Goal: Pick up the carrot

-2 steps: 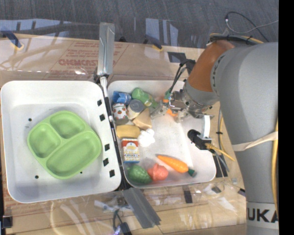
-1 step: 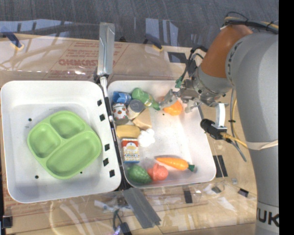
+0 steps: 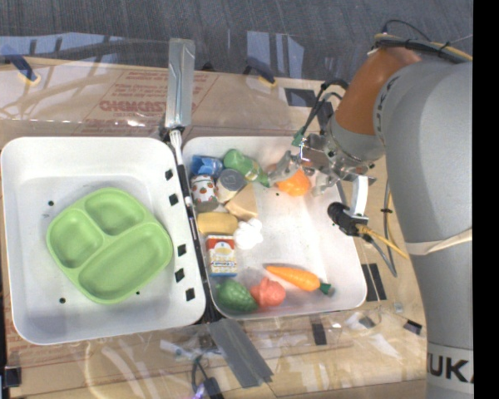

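the carrot point(image 3: 293, 278) lies in the lower right of the right bin point(image 3: 349, 260), beside a red toy point(image 3: 270, 293). the claw point(image 3: 303, 173) hovers upper right, gripping an orange piece point(image 3: 294, 184).

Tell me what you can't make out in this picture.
- Gripper: whether it grips the orange item beneath it; its own body blocks the camera view.
- Labels on the cans: too small.
- Arm: cut off by the bottom edge.
- Carrot: fully visible.
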Motion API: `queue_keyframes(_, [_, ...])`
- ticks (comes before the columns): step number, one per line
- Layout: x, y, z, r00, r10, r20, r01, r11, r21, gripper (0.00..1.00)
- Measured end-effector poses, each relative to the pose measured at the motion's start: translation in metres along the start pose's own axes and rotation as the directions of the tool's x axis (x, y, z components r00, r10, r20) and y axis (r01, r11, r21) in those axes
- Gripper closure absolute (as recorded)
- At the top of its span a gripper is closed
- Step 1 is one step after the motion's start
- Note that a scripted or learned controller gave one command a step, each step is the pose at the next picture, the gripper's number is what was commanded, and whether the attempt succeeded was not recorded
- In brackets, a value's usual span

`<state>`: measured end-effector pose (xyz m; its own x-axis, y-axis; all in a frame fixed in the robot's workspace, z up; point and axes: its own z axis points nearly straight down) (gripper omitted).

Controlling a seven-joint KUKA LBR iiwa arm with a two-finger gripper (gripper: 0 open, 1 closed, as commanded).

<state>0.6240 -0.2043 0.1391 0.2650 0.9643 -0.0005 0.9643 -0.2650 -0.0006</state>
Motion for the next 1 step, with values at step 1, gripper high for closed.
queue_keyframes(1, [0.0001, -0.0038, -0.0082, 0.996, 0.084, 0.001, -0.084, 0.996, 0.000, 0.00])
